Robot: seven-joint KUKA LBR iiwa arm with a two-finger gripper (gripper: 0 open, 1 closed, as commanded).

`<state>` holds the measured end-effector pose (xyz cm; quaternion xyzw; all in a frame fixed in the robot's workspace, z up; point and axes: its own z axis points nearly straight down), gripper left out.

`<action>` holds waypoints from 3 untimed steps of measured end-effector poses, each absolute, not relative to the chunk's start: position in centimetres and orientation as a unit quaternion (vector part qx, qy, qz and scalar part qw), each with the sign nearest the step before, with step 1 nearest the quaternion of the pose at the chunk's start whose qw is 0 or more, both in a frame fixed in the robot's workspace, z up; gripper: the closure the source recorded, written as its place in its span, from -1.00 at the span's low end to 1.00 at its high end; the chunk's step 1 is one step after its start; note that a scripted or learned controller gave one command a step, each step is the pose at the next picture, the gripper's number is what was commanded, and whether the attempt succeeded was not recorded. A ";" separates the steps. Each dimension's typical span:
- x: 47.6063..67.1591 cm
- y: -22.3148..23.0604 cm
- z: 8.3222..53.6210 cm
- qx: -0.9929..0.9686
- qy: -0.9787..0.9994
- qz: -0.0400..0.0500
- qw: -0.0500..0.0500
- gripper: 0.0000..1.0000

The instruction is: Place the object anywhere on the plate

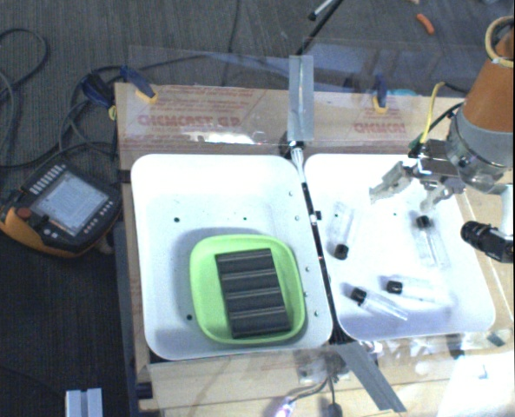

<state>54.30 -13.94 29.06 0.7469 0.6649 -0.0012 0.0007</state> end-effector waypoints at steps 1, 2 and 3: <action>55.1 -8.4 31.6 0.738 0.675 -0.001 0.000 -1.00; 56.8 -6.4 29.4 0.766 0.643 -0.002 0.000 -1.00; 57.9 -2.5 28.4 0.781 0.624 -0.002 0.000 -1.00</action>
